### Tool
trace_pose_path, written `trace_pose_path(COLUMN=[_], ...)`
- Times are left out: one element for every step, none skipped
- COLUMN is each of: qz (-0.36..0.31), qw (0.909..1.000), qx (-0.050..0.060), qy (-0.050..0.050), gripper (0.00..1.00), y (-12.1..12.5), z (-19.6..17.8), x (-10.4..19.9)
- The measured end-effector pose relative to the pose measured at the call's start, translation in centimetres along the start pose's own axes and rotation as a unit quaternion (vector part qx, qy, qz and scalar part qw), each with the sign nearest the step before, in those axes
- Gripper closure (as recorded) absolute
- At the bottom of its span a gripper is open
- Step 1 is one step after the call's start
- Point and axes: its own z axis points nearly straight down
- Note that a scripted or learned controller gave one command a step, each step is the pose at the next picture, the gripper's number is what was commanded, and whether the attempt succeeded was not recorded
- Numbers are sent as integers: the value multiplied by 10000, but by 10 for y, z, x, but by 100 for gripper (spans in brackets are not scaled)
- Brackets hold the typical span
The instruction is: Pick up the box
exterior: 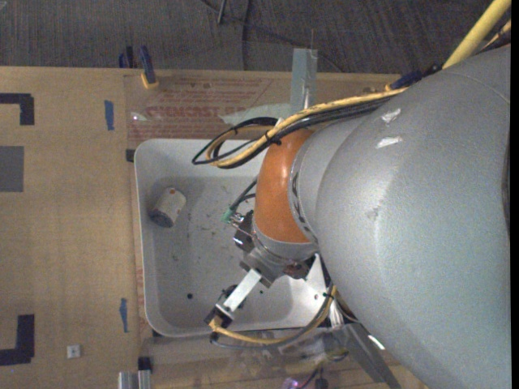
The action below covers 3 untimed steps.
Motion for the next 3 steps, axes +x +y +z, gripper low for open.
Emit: trace_pose_path(qz=[626,787,876], qw=[9980,9968,9962], qx=[-54,-104,-20], qy=[39,76,7], gripper=[100,100,100], y=[-13,-26,-26], z=[38,37,16], x=[28,53,58])
